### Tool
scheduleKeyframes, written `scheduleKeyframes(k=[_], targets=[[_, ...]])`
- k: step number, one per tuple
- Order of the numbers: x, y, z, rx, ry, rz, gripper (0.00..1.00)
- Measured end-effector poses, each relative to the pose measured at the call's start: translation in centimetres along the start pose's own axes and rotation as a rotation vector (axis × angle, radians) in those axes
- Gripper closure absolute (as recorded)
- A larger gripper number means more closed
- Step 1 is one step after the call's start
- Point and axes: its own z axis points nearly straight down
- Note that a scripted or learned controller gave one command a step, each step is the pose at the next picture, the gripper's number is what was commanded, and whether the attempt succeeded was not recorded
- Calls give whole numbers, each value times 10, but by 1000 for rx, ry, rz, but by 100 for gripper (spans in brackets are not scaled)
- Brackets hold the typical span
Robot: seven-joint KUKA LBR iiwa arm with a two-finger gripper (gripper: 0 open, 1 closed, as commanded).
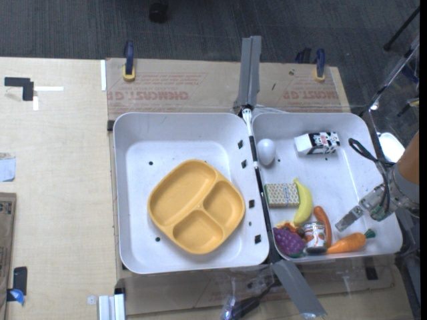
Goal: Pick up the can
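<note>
Two white bins sit side by side on the bench. One, the left bin [127,179], holds a yellow divided plate [195,207]. Its neighbour, the right bin [347,122], holds the can [315,236], standing near the front edge between a bunch of purple grapes [289,238] and a carrot [348,243], with a sausage [323,220] just behind it. A banana [303,203], a cracker box [282,195], a white egg [266,151] and a small milk carton [317,142] lie farther back. At the bin's right side, the gripper [353,216] hangs close above the carrot, apart from the can; whether its fingers are spread or closed cannot be told.
</note>
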Motion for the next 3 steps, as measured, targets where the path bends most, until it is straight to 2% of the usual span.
scheduleKeyframes(k=[1,2,3], targets=[[46,40,-14,0,-2,375,0],[75,138,-91,2,-2,665,0],[6,105,-58,2,-2,770,0]])
